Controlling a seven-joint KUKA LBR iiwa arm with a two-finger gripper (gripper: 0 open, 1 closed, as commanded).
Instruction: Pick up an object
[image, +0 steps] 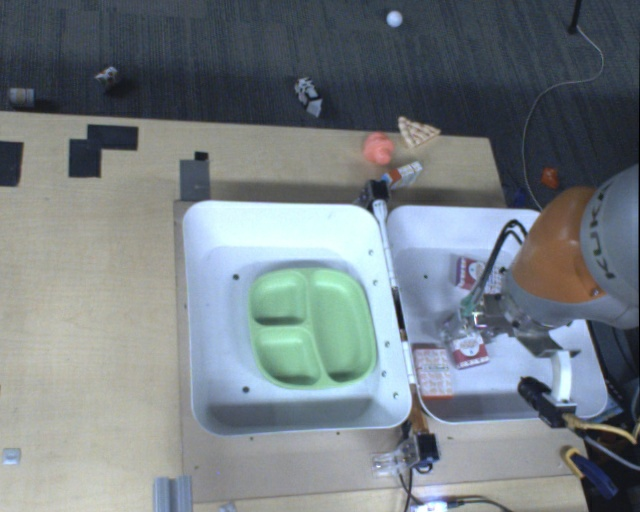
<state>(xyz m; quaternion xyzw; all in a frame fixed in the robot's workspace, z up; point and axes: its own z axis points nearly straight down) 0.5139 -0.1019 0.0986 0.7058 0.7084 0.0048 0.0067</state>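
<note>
Down in the right bin (440, 235), the gripper (470, 322) hangs low over a small cluster of flat packets, at the end of the arm (560, 255) that reaches in from the right. Whether it is wide, narrow or closed on anything cannot be told from above — the wrist and cables cover that part.

Just under and slightly ahead of the gripper lies a red packet (468, 350), small and flat, red and white with print too fine to read. Touching its near-left corner sits a pale card (432, 370) with a red grid pattern, lying flat on the bin floor. Behind the gripper, partly hidden by cables, is another red-and-white packet (467, 272). Far off to the gripper's left, the other bin (215, 235) holds a green tray (310, 327) with three compartments.

Likely risks, judged from this layout: the packets are thin and lie flush with the floor, so a grasp could skate over the top and come up with nothing. The red packet and the card touch, so a closing grip may nudge one under the other or catch both. The cluster also sits near the bin's front wall, which could block a sideways approach.
</note>
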